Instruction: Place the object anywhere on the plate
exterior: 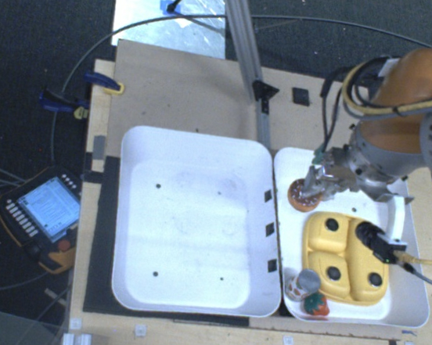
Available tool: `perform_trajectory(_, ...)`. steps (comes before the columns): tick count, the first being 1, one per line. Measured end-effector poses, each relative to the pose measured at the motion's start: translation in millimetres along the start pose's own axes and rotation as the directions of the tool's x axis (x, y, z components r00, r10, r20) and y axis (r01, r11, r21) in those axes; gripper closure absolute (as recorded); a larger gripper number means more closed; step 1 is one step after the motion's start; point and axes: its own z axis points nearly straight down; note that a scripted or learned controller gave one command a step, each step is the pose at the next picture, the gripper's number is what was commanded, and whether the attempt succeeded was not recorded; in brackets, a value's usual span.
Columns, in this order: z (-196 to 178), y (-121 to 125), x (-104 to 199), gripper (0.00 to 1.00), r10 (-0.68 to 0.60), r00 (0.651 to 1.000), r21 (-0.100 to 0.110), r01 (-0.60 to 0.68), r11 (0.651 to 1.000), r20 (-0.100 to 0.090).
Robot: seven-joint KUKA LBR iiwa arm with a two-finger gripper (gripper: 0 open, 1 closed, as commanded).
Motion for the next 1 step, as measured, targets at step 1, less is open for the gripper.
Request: perform_trajectory(1,1.7,16.2,51.3,1.00,0.000,1.000,-0.003,0.000,1.000,0.000)
